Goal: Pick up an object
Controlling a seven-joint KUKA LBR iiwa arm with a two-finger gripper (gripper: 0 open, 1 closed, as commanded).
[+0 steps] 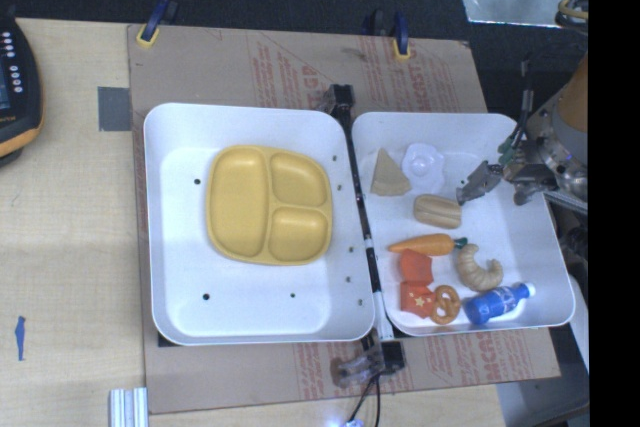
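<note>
You have two white bins side by side on a brown cardboard sheet (pixel 300 65). The left bin (pixel 170 215) has a yellow tray (pixel 269 204) in it, with three parts to hold food.

The right bin (pixel 545 245) has all the toy food. Near the top you can see a tan wedge (pixel 388 174), like a slice of cheese or bread. Just beside it sits a clear little cup (pixel 422 160). Below those lies a tan bread roll (pixel 437 210). Under the roll is an orange carrot (pixel 424 244) with a green top, lying on its side. Two red pieces (pixel 415 280) sit below the carrot, and a pretzel (pixel 445 303) rests against the lower one. A croissant (pixel 477 268) curls just right of the carrot. A blue bottle (pixel 494 303) lies at the bottom right of the bin, tipped on its side.

Your gripper (pixel 497 179) comes in from the right, over the upper right part of the right bin. Its dark tip points toward the bread roll, near it but not touching. You cannot tell whether it is apart or together. Nothing shows in its grip.

Blue and yellow clamps (pixel 155 23) hold the cardboard at the top edge.
</note>
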